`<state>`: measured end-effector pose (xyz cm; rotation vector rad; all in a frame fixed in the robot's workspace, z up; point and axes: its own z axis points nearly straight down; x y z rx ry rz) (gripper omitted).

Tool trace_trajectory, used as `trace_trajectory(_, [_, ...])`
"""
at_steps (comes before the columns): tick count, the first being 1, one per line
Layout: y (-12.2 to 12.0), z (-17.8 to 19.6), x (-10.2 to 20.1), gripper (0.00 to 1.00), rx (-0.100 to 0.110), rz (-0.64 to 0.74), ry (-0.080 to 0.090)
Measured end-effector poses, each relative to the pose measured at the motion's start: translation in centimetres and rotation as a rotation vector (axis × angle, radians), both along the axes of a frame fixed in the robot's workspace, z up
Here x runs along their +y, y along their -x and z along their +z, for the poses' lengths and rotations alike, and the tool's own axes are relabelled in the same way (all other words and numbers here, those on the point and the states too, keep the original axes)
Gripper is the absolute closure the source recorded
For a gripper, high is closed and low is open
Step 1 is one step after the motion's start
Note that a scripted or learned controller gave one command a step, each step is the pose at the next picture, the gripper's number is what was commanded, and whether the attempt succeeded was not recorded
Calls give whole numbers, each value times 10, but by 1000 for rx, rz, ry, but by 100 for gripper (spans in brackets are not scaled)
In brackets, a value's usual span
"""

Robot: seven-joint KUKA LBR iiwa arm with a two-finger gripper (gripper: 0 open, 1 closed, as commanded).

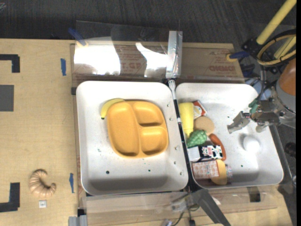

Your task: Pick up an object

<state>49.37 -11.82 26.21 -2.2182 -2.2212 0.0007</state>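
Toys [202, 140] are lying heaped along the right bin's [263, 171] left wall, running front to back, while the tool [236, 122] is hanging to their right over bare bin floor, fingers apparently parted around nothing, nearest the tan ball [204, 123].

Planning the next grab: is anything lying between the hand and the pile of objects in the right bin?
Nothing visible. The hand sits over bare white floor of the right bin, and the pile, with the carrot nearest, lies along the bin's left wall across open floor.
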Motion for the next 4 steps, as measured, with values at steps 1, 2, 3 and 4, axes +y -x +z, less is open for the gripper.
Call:
trace_trajectory(1, [14,-14,-1,0,0,33,0])
trace_trajectory(2, [15,-79,56,0,3,-129,0])
trace_trajectory(3, [-49,-78,50,0,-2,-256,2])
trace_trajectory(4, [-33,-148,20,0,-31,-202,5])
